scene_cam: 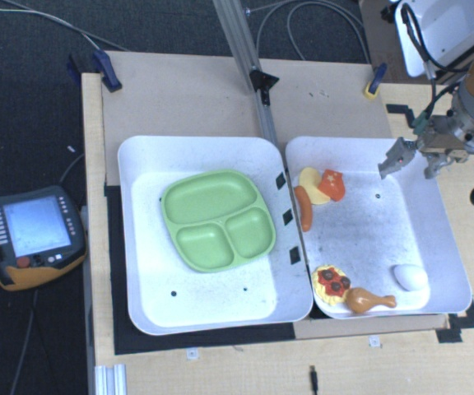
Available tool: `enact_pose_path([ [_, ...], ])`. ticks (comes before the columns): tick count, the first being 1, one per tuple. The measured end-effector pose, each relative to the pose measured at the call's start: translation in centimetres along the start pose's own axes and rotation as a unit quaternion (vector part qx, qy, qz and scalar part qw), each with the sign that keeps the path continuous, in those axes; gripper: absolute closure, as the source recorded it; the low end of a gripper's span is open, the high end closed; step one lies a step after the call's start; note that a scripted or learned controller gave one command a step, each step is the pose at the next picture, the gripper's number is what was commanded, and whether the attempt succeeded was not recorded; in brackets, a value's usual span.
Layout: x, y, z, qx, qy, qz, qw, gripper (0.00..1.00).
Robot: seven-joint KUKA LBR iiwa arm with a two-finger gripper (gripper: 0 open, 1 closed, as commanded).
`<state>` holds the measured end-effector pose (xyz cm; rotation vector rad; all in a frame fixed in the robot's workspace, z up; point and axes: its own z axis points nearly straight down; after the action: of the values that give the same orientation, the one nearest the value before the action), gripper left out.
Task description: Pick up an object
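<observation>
Dark carpet around a pale wooden table (179, 89) carrying two shallow white bins side by side. Left bin (138, 220) holds a light green plastic divided plate (218, 219). Right bin (434, 220) holds the candidates: an orange-red toy sausage (304, 207) along the left wall, a yellow-and-red toy food piece (323, 184) just beside it, a small pizza-like toy slice (331, 284) touching a brown toy drumstick (369, 300) at the near edge, and a white egg-shaped object (409, 277) near the right corner. The two-finger gripper (422, 161) hovers over the bin's far right rim, fingers spread, holding nothing. Risks, as I judge: most items hug walls, so a finger could strike the rim; the egg could roll away. Bin centre is bare, giving free room to descend.
</observation>
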<state>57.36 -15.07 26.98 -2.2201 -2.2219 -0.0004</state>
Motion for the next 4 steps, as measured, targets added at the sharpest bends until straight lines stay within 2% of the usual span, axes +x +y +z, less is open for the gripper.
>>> enact_pose_path([
  [1,-0.4,0.8,5.3,0.003,0.000,0.000,1.0000,0.00],
  [2,-0.2,0.2,9.7,0.003,0.001,0.000,1.0000,0.00],
  [3,0.5,-0.2,15.8,0.004,0.001,0.000,1.0000,0.00],
  [4,0.5,0.1,14.3,-0.001,0.000,0.000,1.0000,1.00],
])
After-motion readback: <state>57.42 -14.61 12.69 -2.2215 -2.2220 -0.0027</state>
